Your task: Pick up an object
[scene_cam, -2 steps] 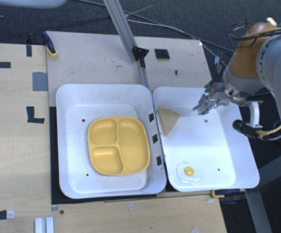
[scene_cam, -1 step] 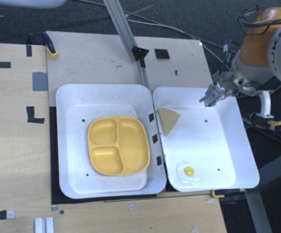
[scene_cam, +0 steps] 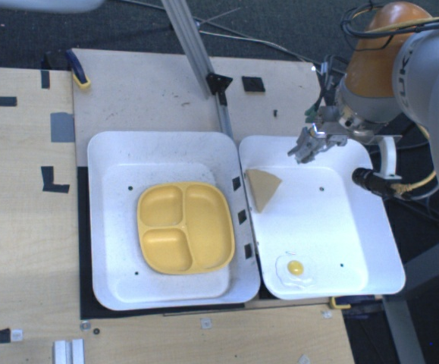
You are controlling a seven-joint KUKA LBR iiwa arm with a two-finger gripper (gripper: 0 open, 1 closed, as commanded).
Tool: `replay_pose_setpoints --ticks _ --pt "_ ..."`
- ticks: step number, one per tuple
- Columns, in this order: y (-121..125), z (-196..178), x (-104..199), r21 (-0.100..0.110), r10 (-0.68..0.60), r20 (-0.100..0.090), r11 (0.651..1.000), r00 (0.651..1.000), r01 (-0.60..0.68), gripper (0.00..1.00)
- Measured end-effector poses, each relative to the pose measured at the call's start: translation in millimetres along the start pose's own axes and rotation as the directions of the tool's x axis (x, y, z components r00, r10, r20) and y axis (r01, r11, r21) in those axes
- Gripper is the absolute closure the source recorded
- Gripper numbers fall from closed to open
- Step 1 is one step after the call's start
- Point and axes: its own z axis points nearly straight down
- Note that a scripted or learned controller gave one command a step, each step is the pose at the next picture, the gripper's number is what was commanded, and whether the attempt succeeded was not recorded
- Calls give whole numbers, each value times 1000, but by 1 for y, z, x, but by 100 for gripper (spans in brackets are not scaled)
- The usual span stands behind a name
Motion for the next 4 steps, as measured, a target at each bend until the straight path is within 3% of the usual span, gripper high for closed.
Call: replay_pose_setpoints --ticks 1,4 --pt "11 -6 61 0 -2 -1 1000 1000 2 100" --pt "26 -19 208 0 0 0 1000 1000 0 100"
